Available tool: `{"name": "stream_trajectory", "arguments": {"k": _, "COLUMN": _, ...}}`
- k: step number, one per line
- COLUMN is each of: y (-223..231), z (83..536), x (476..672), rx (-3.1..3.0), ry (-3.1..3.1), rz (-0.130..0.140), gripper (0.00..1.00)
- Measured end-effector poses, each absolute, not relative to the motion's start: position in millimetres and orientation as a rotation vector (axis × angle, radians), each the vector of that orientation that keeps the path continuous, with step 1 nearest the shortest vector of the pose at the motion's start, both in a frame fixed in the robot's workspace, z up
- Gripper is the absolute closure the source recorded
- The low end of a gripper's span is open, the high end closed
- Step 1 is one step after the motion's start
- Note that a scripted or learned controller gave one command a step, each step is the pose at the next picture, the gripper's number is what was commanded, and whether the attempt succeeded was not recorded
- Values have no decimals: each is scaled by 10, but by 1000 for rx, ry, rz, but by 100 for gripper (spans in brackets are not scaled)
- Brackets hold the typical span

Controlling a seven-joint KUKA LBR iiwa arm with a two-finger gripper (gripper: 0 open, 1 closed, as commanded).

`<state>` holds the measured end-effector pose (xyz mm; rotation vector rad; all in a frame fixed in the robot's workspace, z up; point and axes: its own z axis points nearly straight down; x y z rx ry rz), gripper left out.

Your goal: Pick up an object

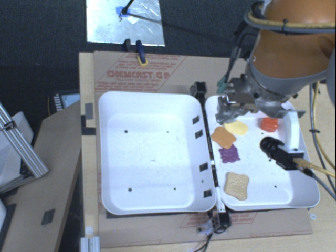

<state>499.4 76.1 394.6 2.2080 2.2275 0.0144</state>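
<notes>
The right bin point(273, 193) holds several small toy foods. A yellow piece point(238, 127) lies near its back left, touching an orange-brown flat piece point(223, 137). In front of those sits a purple grape cluster point(229, 154), and a tan bread slice point(237, 185) lies near the front edge. A red-orange piece point(269, 124) rests toward the back right. My gripper point(228, 112) hangs over the bin's back left corner, just above the yellow piece, and nothing shows in its grasp.
The left bin point(152, 151) stands beside the right one, with a black hinged divider point(206, 135) between them. The big orange and grey arm point(291, 41) looms over the right bin's back. Both bins sit on a cardboard sheet point(142, 70).
</notes>
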Motion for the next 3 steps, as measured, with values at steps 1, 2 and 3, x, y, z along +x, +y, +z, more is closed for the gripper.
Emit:
{"name": "stream_trajectory", "arguments": {"k": 1, "y": 1361, "z": 4033, "x": 4967, "rx": 2210, "ry": 2233, "rz": 6, "gripper": 100}}
{"name": "stream_trajectory", "arguments": {"k": 2, "y": 1727, "z": 4186, "x": 4860, "rx": 2212, "ry": 2230, "rz": 5, "gripper": 100}}
{"name": "stream_trajectory", "arguments": {"k": 3, "y": 1705, "z": 4180, "x": 4866, "rx": 2216, "ry": 2226, "rz": 3, "gripper": 0}}
